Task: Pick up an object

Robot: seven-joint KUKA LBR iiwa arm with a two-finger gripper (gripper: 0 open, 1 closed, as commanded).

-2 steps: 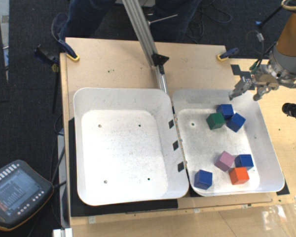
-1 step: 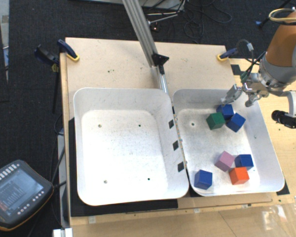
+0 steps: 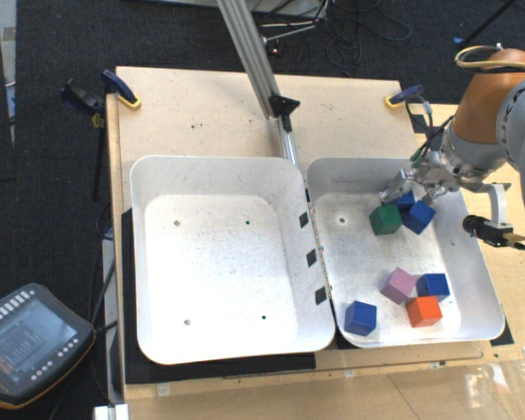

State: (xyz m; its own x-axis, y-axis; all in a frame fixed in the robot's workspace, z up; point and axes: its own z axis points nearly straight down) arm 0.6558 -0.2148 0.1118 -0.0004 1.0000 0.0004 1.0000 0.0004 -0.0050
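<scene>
A grey robot arm with an orange band reaches from the right into the far part of the right-hand white bin, its gripper low over a cluster of blocks.

The gripper sits just above a green block and a blue block, which touch each other near the bin's far middle; whether the fingers are spread or pressed together cannot be told, and no block is clearly seen between them. Toward the near side of the same bin lie a purple block, a second blue block and an orange block huddled together, with a third blue block apart to their left. The left bin sits beside it on the pale surface.
</scene>
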